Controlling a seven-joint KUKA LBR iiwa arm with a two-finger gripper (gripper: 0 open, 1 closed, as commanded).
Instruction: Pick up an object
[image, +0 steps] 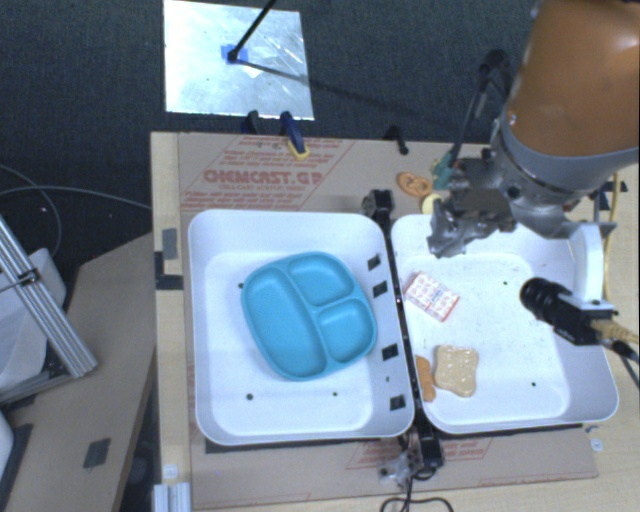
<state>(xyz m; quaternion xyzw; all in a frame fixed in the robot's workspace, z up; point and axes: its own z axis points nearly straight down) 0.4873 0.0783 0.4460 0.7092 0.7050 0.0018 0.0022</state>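
Observation:
My gripper (447, 238) hangs over the far left corner of the right bin (520, 385), under the grey wrist and orange band. A small pink-and-white checked packet (432, 297) lies on the bin floor just in front of the gripper, apart from it. Closer to the front lies a tan toast-shaped piece (456, 370). A small orange piece (424, 379) sits beside it against the divider. Nothing shows in the gripper's grasp.
A blue divided plate (306, 313) lies in the middle of the left bin (220, 262). A small brown pretzel-like piece (411, 184) rests on the cardboard behind the right bin. A blue-and-yellow clamp (293, 136) holds the cardboard's far edge.

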